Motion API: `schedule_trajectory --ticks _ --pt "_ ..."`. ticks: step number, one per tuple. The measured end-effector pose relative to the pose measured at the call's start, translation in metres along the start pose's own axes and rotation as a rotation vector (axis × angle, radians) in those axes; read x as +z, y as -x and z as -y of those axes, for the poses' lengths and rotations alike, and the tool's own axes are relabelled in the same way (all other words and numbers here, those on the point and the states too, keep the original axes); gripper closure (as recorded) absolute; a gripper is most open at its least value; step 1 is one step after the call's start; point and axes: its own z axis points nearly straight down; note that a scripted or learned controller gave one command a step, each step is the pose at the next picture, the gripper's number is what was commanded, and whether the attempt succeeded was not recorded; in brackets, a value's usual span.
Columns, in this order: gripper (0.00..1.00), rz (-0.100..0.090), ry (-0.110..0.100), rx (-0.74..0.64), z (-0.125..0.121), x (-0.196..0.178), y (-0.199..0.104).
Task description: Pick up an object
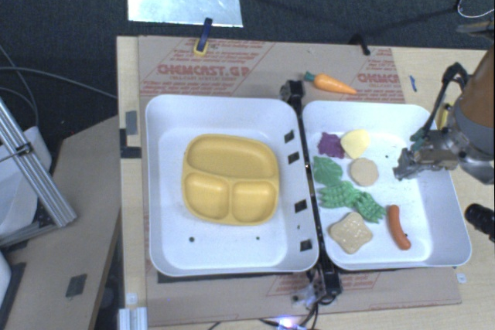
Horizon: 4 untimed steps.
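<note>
The right bin (445,243) holds several toy foods: a purple piece (331,144), a yellow piece (356,142), a beige round (363,171), green leafy pieces (344,191), a tan bread slice (350,232) and a red sausage (398,226). My gripper (405,167) hangs over the right side of this bin, to the right of the beige round and above the sausage. Nothing shows between its fingers.
A yellow divided plate (231,178) lies in the left bin (162,166). An orange carrot (331,83) rests on the cardboard behind the bins. A blue and yellow tool (203,37) lies at the back left. A metal frame (31,174) stands at far left.
</note>
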Motion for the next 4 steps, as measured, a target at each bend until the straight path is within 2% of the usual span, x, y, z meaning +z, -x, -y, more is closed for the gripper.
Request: schedule_trajectory --ticks 1,2,3,4 --pt "1.00 0.002 -0.005 0.004 -0.086 0.076 0.020" --pt "1.00 0.002 -0.002 0.004 -0.085 0.061 0.020" --pt "1.00 0.002 -0.002 0.002 -0.180 0.132 0.009" --pt "1.00 0.001 -0.010 0.013 -0.110 0.197 0.055"
